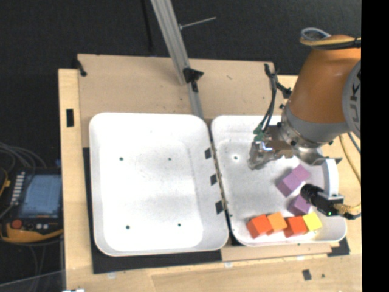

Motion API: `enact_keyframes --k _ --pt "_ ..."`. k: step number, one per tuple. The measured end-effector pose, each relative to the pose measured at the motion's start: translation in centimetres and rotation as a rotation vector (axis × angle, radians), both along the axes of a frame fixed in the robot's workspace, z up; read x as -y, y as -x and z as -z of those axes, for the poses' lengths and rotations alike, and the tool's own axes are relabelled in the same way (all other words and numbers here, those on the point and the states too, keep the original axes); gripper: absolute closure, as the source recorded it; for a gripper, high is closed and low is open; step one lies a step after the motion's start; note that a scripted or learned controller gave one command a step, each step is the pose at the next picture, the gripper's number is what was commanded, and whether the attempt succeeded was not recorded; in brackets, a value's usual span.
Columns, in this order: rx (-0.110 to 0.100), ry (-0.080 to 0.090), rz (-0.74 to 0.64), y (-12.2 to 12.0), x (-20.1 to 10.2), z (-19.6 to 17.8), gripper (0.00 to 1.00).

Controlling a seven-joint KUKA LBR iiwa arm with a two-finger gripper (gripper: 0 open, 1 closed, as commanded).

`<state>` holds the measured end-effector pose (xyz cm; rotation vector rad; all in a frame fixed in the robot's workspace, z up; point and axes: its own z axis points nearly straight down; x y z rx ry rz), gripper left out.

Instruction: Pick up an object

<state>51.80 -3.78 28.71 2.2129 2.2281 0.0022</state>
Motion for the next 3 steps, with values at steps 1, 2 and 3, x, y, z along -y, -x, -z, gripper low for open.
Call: enact_keyframes --k 1,2,3 --pt "-0.005 0.0 0.002 -0.7 -4.0 0.9 1.0" --pt "-0.005 0.0 0.001 -0.8 -8.6 1.8 1.0" --pt "-0.002 0.0 0.001 -1.5 -13.5 2.4 1.0"
